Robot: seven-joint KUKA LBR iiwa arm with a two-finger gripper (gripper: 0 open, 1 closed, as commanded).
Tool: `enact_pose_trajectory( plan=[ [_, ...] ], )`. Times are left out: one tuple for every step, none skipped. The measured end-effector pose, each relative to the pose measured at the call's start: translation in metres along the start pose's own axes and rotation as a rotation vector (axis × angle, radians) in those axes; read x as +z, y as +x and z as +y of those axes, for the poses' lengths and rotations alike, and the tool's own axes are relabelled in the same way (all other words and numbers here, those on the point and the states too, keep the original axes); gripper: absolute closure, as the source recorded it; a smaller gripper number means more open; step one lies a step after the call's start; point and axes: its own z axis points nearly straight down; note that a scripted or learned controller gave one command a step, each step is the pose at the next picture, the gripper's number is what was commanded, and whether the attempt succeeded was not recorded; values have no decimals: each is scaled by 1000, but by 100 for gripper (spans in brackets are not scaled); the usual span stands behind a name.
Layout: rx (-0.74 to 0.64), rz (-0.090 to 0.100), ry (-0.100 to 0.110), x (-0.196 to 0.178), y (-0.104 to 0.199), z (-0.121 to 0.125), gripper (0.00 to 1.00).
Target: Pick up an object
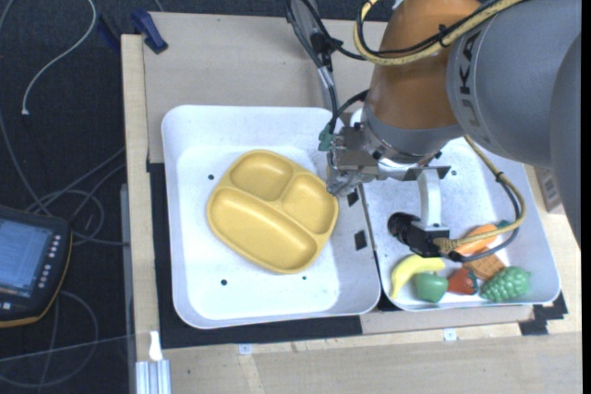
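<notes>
My gripper hangs below the orange wrist band, over the divider between the two bins and the left part of the right bin. Just below it, in that bin's front corner, lies a heap of toy food: a yellow banana, a green apple, a red piece, green grapes, an orange carrot and a brown cracker. A dark part of the gripper sits close above the banana. I see nothing held.
A yellow divided plate lies in the left bin, its right edge near the gripper. The arm's bulk covers the back of the right bin. Cables run over the bench behind the bins.
</notes>
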Motion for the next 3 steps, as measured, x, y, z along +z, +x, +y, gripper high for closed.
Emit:
enact_pose_trajectory(
  plan=[
    [3, -2, 1, 10, 17, -14, 100],
    [5, -3, -4, 12, 13, -5, 100],
    [5, -2, -4, 12, 13, -5, 0]
  ],
)
